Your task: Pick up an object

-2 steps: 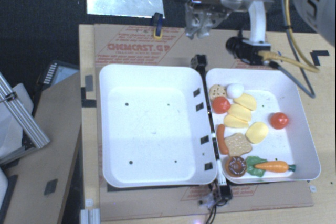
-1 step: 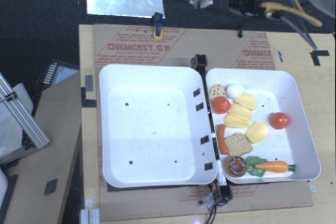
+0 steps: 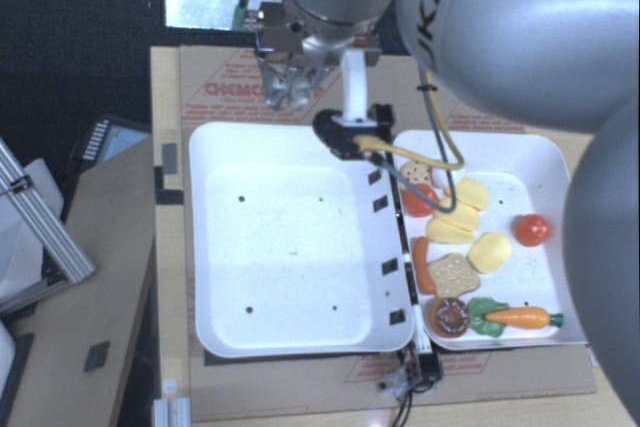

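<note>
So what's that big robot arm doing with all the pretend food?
A big grey robot arm reaches in over two white bins. Its gripper hangs above the back edge of the left bin, with nothing visibly in it. The toy food sits in the right bin: a red tomato, a carrot, a cracker, a chocolate donut and some yellow pieces. It's supposed to pick one up, but hasn't grabbed anything yet.
</note>
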